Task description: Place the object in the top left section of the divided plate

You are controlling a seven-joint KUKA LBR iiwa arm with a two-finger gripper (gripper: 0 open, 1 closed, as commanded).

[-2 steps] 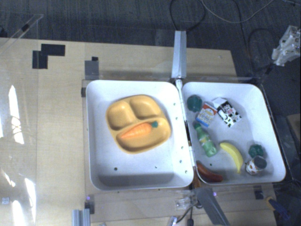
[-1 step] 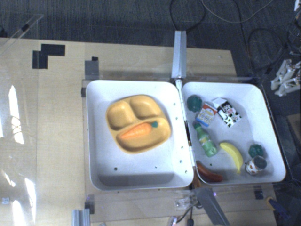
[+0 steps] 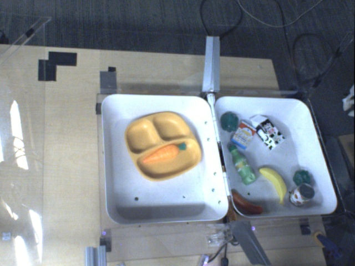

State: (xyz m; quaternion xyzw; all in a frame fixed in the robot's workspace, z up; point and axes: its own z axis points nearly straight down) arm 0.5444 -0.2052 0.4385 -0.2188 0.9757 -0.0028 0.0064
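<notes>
Lying in the divided plate's [image 3: 141,133] largest section, the carrot [image 3: 162,154] apparently misses its target; whether my hand is apart or together I cannot tell.

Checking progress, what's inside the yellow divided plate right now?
An orange toy carrot lies in the yellow divided plate's large lower section. Both upper sections look bare; the surface under the carrot is covered.

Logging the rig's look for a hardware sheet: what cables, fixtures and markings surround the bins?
Thin black cables loop over dark floor. A grey metal post stands at the white bins' seam. Black tape marks sit on the pale wooden bench.
</notes>
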